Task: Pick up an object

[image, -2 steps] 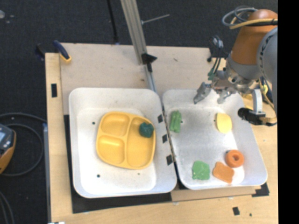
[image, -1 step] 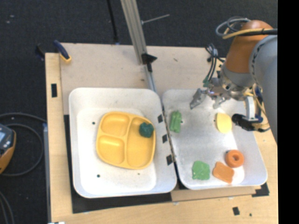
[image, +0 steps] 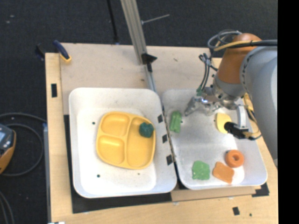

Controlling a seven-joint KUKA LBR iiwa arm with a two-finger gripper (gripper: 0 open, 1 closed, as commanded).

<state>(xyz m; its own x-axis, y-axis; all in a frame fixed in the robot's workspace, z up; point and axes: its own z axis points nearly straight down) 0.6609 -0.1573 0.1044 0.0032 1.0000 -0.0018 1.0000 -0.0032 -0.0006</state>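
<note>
**Five loose pieces, two bins, one tray**

While my arm reached in over the right bin, my gripper hung low above that bin's far part, and whether it was clenched or released I could not tell from the slanted view. I saw nothing between its tips.

Two white bins sat side by side on the counter. The left bin held one yellow tray with three compartments, and one dark green lump rested on the tray's right side, at the rim between compartments.

I counted five loose objects in the right bin. One light green block lay against the wall nearest the left bin, just beside my gripper. One yellow piece sat by the black part of my wrist gear, partly hidden. Along the near edge lay three more: one green leafy piece, one orange wedge just beside it, and one orange ring touching or nearly touching the wedge.

One metal post rose from the counter's far side.
</note>
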